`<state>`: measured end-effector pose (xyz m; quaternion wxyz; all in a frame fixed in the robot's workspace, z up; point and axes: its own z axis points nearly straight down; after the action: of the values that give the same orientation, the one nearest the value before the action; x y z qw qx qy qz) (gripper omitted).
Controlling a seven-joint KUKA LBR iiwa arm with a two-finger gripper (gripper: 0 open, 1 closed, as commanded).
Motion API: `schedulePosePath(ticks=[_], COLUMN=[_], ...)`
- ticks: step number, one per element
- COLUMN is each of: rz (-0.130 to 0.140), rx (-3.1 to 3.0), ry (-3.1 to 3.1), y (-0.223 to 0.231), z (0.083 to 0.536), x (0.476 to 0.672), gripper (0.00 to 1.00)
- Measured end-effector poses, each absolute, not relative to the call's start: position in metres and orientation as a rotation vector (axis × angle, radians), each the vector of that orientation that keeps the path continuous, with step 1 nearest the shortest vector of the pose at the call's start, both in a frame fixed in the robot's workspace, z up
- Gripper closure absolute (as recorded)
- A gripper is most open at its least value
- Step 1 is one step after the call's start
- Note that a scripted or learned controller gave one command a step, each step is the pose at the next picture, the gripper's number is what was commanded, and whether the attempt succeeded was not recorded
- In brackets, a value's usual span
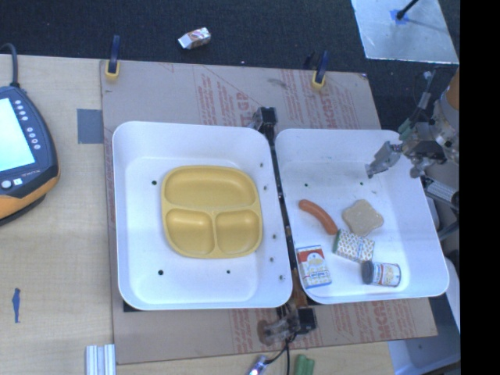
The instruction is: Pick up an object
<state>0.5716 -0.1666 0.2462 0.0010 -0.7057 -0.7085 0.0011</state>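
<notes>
**Five small things wait in the right bin, gripper poised at its far corner**

Cardboard sheeting clamped over a wooden bench carries two shallow white bins. The left bin (133,209) holds a yellow divided tray (211,209); the right bin (312,162) holds everything worth picking.

At the bin's centre lies a sausage (319,216), probably smooth, rounded and apt to roll; a grasp across its middle seems best. At 3 o'clock from it sits a tan bread slice (363,216), likely light and soft. Just below, a patterned packet (355,246) touches or nearly touches the bread. At 5 o'clock rests a small can (381,273) on its side, stiff, and liable to roll. At 7 o'clock, against the near-left wall, lies a red-and-white carton (312,266), flat and hard to get under.

The gripper (381,161) hovers at 1 o'clock of the bin, well apart from all of them; whether its fingers are apart or together I cannot tell. The crowding of bread, packet and can, and the wall beside the carton, make the sausage the clearest target.

A teach pendant (23,155) rests at 9 o'clock on the bench.
</notes>
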Motion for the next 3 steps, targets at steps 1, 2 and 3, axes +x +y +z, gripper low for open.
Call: schedulePosePath(ticks=[1,2,3], rz=[0.007,0.003,0.001], rx=[-2.212,-2.215,-2.217], ry=[-2.226,-2.228,-2.224], y=[-0.112,-0.099,-0.121], z=[0.161,0.093,0.092], x=[0.607,0.567,0.627], gripper=[0.00,0.00,0.00])
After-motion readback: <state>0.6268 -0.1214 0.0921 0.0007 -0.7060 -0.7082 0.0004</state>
